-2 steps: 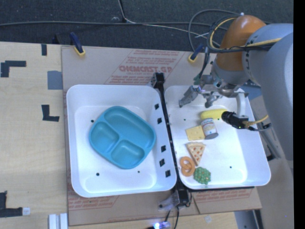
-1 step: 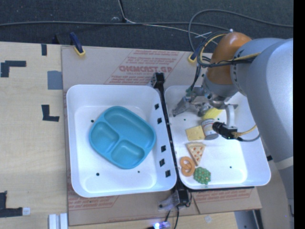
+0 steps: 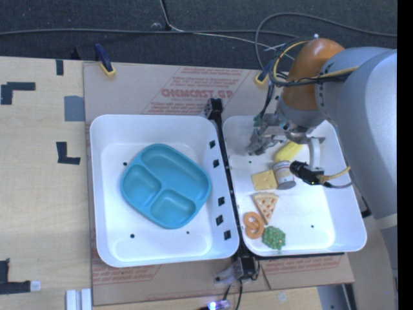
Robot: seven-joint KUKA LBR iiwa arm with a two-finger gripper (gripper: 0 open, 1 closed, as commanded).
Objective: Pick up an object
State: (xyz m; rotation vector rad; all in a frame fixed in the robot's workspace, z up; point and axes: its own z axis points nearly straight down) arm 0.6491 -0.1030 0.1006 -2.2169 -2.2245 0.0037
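Red "CHEMCAST GP" print on the brown board (image 3: 193, 89).

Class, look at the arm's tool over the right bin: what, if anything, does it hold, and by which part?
It cannot be told. The tool sits low in the right bin, left of the yellow banana-like piece, and no object shows in it.

From my station, the gripper (image 3: 258, 142) is blurred and I cannot make out its fingers. The banana (image 3: 288, 151) lies partly hidden under the wrist. The arm (image 3: 361, 115) is cut off at the right edge. Print on the can (image 3: 282, 174) is too small to read.
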